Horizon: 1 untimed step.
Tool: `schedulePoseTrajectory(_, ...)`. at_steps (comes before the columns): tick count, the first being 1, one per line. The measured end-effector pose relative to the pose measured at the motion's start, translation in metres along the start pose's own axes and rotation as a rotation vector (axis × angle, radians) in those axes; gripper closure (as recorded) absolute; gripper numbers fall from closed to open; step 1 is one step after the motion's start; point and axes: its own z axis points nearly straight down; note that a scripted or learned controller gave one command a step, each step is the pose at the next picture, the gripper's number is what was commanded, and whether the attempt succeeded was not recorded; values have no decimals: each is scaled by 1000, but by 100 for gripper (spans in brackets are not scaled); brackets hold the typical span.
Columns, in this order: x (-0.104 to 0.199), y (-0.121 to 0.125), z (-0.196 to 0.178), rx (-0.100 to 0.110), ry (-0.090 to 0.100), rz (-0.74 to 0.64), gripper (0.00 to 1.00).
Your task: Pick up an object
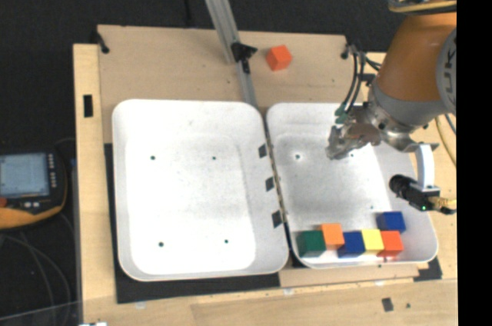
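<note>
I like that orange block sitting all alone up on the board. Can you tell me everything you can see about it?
The orange block is a small cube, plain orange, with smooth flat faces that look like painted wood or plastic. It sits on the bare tan board beyond the two white bins, above the gap between them, turned slightly so a corner faces the camera. A slanted metal pole passes just to its left without touching it. Only the board touches it.

One camera is fixed high above the light wooden table and looks down at a slant. It stands far enough to take in both shallow white plastic bins, the left one and the right one, side by side (the table's front edge is at the bottom). The grey and orange arm enters from the view's right side.
</note>
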Motion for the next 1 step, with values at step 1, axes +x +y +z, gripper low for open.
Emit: schedulePoseTrajectory(1, -13, 16, -77, -5, -2, -8, 100)
